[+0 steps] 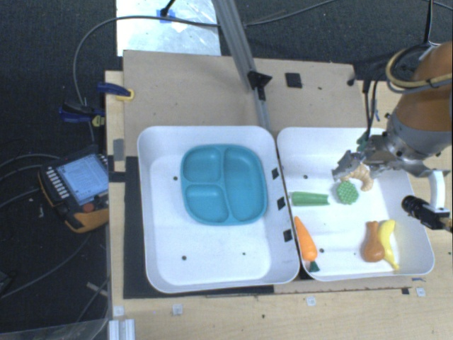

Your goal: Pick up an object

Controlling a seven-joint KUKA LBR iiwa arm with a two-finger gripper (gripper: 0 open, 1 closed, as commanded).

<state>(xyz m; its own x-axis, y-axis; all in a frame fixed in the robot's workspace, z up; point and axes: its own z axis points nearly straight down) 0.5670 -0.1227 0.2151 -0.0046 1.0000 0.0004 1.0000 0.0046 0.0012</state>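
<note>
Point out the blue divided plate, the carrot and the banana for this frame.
blue divided plate [212, 163]: camera view, left bin, on the plate's upper left compartment.
carrot [305, 239]: camera view, right bin's left edge, on the orange body.
banana [388, 243]: camera view, right bin's lower right, on the yellow middle.

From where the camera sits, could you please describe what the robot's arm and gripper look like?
The arm enters from the right: a rounded grey body with a broad orange band above the wrist. Yellow and black cables loop over its top. The gripper is a small grey metal piece at its tip.
</note>
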